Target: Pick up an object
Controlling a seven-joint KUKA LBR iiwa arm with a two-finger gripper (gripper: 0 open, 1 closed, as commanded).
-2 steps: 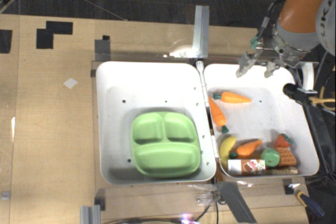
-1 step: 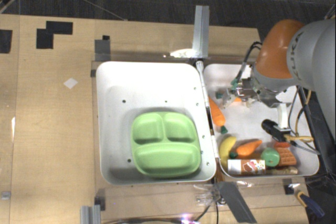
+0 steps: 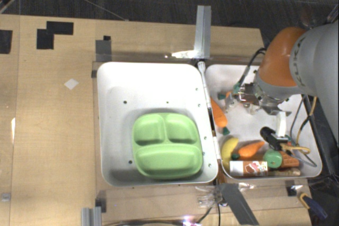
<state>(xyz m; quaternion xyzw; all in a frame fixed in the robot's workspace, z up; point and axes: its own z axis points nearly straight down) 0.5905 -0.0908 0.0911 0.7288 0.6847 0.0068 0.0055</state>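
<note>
My gripper (image 3: pixel 242 98) hangs low over the upper middle of the right bin (image 3: pixel 212 78), below the arm's orange band. An orange carrot (image 3: pixel 217 113) leans along that bin's left wall, just left of and below the gripper. Along the bin's front edge lie a yellow fruit (image 3: pixel 229 147), a second orange carrot (image 3: pixel 250 149), a bottle with a white label (image 3: pixel 253 168) and a green round piece (image 3: pixel 274 159). From this angle nothing can be seen held in the gripper.
The left bin (image 3: pixel 114 87) holds a green divided tray (image 3: pixel 167 145) in its front half. A metal post (image 3: pixel 203 32) stands behind the wall between the bins. The wooden bench (image 3: pixel 47 129) stretches out to the left.
</note>
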